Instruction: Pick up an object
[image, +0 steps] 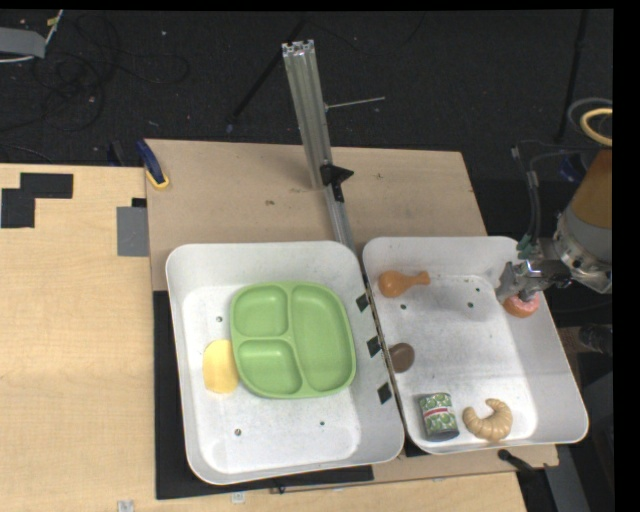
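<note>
Two white bins are set side by side on the bench. The gripper (522, 282) is seen at the upper right rim of the right bin (560, 390), with a small orange-pink object (522, 304) just beneath its fingertips and partly hidden by them; whether it is clasped or merely touched cannot be told. Inside the same bin are laid an orange drumstick (402, 283) near the top left, a brown lump (401, 356) by the left wall, and a green can (437, 415) just beside a croissant (489, 419) at the bottom. A green plate (293, 339) and a yellow piece (219, 367) touching its left edge are held in the left bin (280, 450)
</note>
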